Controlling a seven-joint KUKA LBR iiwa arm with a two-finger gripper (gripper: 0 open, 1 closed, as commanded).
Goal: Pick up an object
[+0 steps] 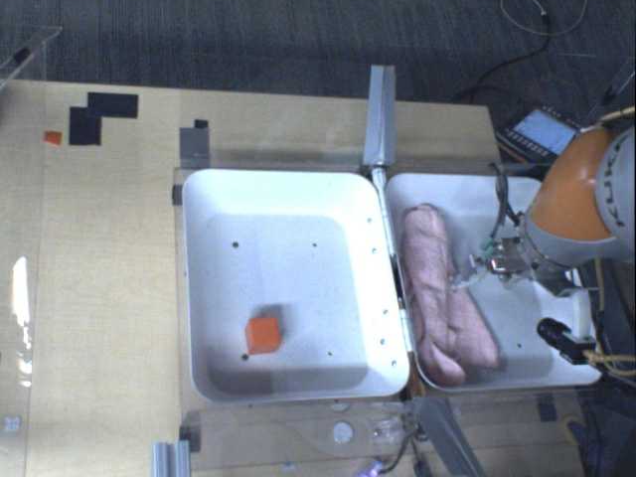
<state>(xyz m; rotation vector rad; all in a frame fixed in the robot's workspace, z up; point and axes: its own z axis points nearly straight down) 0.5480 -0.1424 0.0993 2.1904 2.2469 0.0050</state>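
Grey arm (586,202) in from the right; gripper (475,269) low, leftward

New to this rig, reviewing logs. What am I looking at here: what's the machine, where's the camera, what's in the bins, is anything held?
One fixed camera looks down at a slant on a wooden bench bearing two shallow white bins. The grey arm with an orange band is a KUKA iiwa, reaching in from the right. Its gripper sits over the right bin, beside a long pink cloth-like bundle lying along that bin's left side. The left bin holds a small orange block. Nothing visibly sits between the fingers, so I would not call anything held.
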